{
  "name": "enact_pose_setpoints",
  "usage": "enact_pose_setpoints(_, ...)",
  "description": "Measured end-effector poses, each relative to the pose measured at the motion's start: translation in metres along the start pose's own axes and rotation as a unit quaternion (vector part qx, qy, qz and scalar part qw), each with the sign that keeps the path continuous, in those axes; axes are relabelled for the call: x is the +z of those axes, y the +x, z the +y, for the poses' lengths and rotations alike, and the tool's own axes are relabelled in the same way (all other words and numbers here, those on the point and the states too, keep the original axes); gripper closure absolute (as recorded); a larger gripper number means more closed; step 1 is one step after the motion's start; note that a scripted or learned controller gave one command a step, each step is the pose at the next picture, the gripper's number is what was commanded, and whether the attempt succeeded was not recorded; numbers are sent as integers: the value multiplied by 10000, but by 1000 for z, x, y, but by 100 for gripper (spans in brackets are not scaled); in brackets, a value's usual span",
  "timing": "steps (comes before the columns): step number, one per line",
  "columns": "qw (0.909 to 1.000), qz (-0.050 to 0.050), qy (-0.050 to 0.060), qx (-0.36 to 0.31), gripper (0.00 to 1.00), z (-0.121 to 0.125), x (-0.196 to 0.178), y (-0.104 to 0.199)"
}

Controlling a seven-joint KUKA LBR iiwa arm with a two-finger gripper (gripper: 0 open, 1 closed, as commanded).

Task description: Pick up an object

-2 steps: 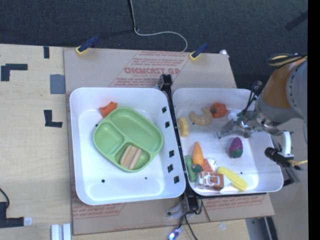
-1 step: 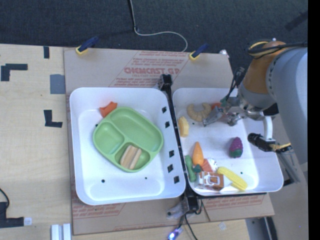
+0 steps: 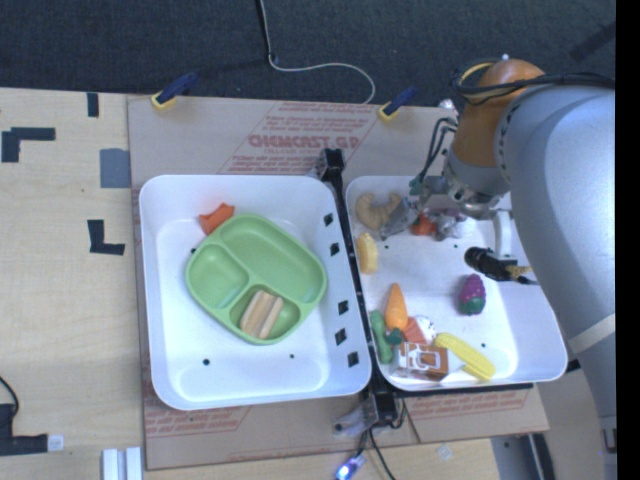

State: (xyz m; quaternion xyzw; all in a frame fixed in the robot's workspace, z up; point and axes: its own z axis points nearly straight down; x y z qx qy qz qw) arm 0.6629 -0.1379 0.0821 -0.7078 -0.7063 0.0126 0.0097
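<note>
My gripper (image 3: pixel 423 215) hangs low over the back of the right bin (image 3: pixel 535 318), under the orange wrist band. A small red-orange piece (image 3: pixel 426 227) lies right beneath it, partly hidden. Just to its left lies a tan curved piece (image 3: pixel 377 207). Further forward in this bin are a yellow piece (image 3: pixel 367 253), a carrot (image 3: pixel 397 306), a purple grape bunch (image 3: pixel 471 294), a corn cob (image 3: pixel 466 356), a green piece (image 3: pixel 380 332) and a small printed box (image 3: pixel 421 360).
The left bin (image 3: pixel 170 368) holds a green divided plate (image 3: pixel 256 275) with a tan bread slice (image 3: pixel 262 312) in one compartment. An orange piece (image 3: pixel 215 216) lies at the plate's back edge. The arm's big grey body covers the right bin's right side.
</note>
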Motion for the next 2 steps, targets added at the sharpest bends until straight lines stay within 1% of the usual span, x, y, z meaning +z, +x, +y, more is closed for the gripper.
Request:
enact_pose_setpoints(1,10000,-13,-20,28,0,-1,0,0)
enact_pose_setpoints(2,9999,8,-135,-6,0,-10,-2,1)
